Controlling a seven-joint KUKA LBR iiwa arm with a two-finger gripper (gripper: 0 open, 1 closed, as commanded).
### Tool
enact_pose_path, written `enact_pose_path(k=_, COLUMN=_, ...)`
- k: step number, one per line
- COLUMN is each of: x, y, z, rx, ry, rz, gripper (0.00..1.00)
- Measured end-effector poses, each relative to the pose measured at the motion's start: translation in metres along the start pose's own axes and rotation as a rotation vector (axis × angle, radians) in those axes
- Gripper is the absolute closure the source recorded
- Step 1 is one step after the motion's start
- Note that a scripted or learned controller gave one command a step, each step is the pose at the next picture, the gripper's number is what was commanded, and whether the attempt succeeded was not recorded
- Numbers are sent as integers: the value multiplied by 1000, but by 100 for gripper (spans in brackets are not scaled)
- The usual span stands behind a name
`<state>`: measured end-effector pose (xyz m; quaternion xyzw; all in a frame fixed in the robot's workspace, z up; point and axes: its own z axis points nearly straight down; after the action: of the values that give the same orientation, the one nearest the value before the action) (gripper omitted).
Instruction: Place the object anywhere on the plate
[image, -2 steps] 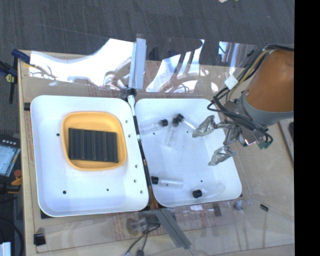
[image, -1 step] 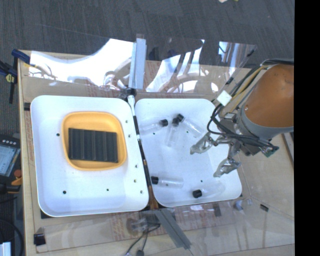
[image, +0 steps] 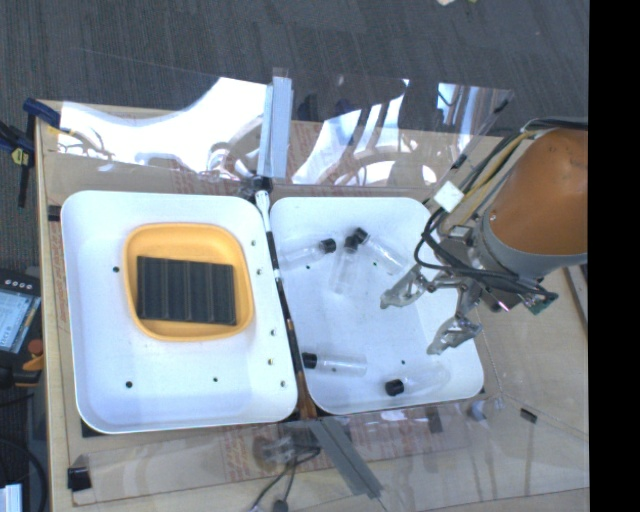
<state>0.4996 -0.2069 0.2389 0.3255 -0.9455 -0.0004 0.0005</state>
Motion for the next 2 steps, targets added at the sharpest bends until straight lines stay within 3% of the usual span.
enact_pose_path(k=1, x=-16, y=-16, z=-62, rx=3, ry=-2, rz=-272, gripper=0)
enact_pose_path(k=2, x=13, y=10, z=-36, rx=-2, ry=0, rz=-696, gripper=0)
